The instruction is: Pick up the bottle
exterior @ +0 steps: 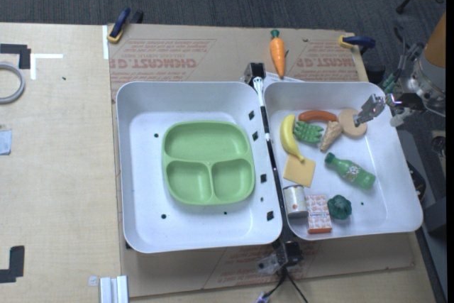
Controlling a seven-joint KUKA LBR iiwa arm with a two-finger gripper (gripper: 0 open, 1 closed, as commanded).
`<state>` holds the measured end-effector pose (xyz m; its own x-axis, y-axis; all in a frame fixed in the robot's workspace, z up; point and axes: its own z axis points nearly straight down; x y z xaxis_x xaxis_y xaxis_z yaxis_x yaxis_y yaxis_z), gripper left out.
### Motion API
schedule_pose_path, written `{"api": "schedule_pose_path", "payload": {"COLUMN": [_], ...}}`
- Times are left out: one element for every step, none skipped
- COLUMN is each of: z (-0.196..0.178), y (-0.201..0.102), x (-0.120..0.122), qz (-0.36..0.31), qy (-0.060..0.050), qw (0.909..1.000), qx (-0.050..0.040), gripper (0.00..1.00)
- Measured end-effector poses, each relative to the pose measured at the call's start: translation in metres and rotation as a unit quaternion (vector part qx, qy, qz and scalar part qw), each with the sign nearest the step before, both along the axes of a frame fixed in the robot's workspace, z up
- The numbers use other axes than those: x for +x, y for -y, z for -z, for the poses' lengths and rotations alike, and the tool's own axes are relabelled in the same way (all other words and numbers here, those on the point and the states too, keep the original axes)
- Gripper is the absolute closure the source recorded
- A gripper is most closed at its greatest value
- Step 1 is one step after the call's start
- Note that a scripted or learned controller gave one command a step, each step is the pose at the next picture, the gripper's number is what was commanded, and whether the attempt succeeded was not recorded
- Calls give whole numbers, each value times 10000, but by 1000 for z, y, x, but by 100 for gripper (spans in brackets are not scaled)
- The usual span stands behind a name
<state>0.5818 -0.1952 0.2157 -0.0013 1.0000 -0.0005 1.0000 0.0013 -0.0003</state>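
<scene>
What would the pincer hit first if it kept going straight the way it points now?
Most likely the tan round piece. The pincer points down and to the left from the right bin's far right corner, and that piece lies just past its tip. The green bottle sits nearer the camera, off that line. Height above the bin is unclear.

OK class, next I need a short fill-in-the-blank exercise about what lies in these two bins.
1. The green bottle lies in the ____ bin.
2. The left bin holds a green ____ with three compartments.
3. The carrot lies ____ both bins, on cardboard.
4. The banana is coloured ____.

Missing words: right; tray; outside; yellow
</scene>
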Motion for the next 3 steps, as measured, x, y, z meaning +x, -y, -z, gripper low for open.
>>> {"api": "schedule_pose_path", "payload": {"z": [118,108,1], "y": [-2,-2,-44], "x": [-42,-41,-94], "qz": [528,536,894], "qy": [48,62,-3], "qw": [9986,9985,9960], "qx": [-3,-6,-1], "gripper": [0,100,100]}}
